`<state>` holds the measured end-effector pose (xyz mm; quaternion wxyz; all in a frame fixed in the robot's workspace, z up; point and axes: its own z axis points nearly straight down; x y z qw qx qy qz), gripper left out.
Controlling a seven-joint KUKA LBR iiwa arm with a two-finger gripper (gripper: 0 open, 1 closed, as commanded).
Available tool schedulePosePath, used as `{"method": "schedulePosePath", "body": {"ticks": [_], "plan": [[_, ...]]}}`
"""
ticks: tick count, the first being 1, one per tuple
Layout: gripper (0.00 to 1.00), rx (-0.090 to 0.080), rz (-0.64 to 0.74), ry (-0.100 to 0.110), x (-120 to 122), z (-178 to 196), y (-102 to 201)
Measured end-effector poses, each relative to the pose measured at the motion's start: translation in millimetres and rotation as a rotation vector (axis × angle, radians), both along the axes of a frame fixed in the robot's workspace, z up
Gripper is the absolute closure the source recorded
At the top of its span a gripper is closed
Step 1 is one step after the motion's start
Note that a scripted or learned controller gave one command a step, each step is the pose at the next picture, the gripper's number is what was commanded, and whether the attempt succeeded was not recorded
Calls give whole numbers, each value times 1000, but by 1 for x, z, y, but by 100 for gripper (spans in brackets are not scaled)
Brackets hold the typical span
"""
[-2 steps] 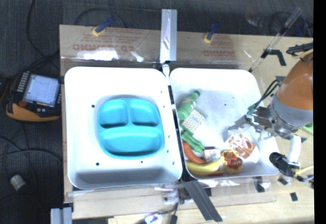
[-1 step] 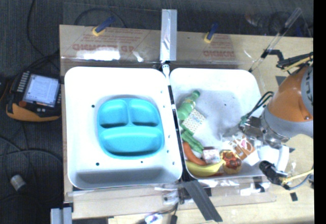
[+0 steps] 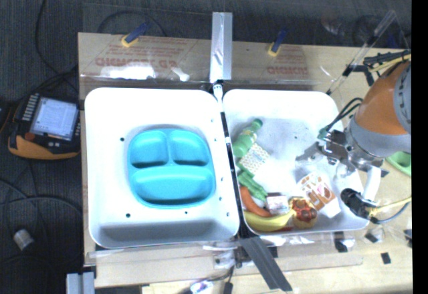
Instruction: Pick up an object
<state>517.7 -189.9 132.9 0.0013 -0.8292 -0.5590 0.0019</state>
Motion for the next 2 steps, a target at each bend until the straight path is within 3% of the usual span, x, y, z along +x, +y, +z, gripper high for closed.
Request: {"method": "schedulePosePath", "body": {"ticks": [1,2], "plan": [[0,15,-130,-9,6,-39,-9],[0,-7,137,-20,-29,-42,8]]}}
